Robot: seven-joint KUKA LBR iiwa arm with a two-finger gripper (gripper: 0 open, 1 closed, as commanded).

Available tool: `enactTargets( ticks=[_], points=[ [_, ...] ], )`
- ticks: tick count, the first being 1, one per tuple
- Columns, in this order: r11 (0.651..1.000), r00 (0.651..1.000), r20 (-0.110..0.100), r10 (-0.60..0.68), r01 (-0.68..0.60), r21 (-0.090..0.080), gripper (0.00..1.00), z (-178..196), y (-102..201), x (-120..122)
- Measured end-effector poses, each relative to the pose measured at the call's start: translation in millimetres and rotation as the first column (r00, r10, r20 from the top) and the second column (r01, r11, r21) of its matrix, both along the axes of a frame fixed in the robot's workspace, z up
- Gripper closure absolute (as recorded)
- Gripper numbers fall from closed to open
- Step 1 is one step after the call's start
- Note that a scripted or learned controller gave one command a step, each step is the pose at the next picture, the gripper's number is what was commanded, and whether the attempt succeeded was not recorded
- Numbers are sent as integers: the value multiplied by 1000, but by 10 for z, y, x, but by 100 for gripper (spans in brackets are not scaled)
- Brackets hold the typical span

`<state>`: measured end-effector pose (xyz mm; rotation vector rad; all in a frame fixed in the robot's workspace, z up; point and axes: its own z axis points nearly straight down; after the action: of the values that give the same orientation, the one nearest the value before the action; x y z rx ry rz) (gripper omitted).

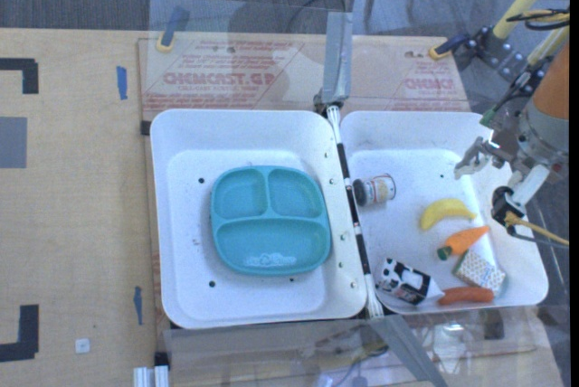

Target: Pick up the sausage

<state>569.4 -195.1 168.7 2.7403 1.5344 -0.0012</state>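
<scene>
Sausage: a slim reddish-orange plastic sausage (467, 295) is seen lying flat near the front edge of the right-hand shallow white bin (412, 130), towards its right corner, long axis roughly left to right.

Closest neighbours: a small patterned wedge-shaped packet (479, 269) is seen touching or just beside the sausage on its far side; an orange toy carrot with a green top (462, 241) is laid just beyond that; a black-and-white printed carton (403, 278) is found near the sausage's left end.

Further off: a yellow plastic banana (446, 213) is placed mid-bin, and a small tin can lying on its side (374, 190) is seen by the bin's left wall.

Left bin: a teal three-compartment plastic plate (270, 221) is held in the left-hand shallow white bin (172, 195).

Gripper: the grey two-finger gripper (496, 168) is seen over the right bin's right side, well apart from the sausage; its fingers are spread apart and nothing is held between them.

Step in hand: the approach is judged to be under way, with no grasp yet made.

Next move: the gripper is judged to need carrying towards the front of the bin and lowering over the sausage, fingers set across its narrow width, with the packet close beside it to be avoided.
</scene>
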Motion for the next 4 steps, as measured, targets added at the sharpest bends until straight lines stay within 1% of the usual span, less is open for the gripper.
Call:
enactTargets(
  ticks=[1,2,3,4],
  points=[
    [988,988,7,-157,157,2,0,-807,109,-692],
    [986,986,12,-165,165,1,100,-696,67,-691],
    [986,986,10,-165,165,0,0,-703,70,-696],
    [946,946,-2,-323,323,1,0,-362,472,-903]
  ],
)
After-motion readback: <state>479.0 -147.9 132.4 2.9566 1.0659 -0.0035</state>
